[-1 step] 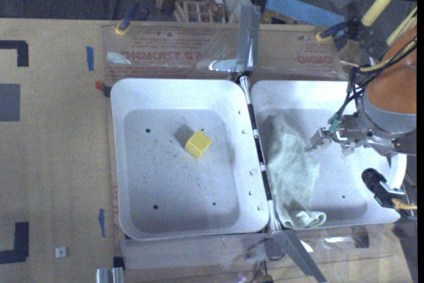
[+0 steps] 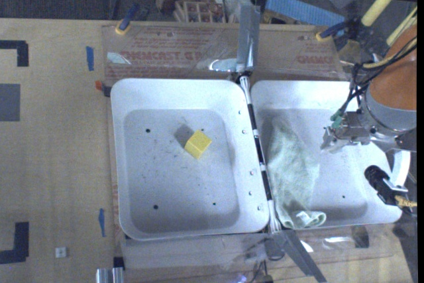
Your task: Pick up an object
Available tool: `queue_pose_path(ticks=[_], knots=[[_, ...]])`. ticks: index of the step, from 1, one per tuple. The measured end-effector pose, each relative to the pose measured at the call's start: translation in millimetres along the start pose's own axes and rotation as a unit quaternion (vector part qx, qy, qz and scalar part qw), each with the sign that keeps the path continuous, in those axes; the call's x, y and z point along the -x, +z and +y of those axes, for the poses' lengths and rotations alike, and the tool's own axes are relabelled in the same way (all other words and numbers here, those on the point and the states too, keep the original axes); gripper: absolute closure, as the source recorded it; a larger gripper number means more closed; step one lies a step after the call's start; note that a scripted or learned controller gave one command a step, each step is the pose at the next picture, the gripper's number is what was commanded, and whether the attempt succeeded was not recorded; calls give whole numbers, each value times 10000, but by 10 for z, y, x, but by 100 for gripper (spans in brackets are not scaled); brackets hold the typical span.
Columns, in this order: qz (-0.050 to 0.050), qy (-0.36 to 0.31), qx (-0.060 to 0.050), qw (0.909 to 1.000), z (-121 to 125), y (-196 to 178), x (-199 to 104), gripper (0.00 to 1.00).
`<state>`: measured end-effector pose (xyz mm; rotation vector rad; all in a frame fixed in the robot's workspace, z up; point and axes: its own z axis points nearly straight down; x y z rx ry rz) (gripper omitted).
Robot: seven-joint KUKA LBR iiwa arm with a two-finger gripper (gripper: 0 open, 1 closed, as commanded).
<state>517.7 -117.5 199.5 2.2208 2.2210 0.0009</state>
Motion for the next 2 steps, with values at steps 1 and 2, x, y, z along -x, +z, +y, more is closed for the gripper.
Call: queue_pose_path(ticks=[1, 2], knots=[[-4, 219, 7, 9998, -129, -473, -491, 100], [-8, -1240, 17, 9923, -75, -955, -865, 100]])
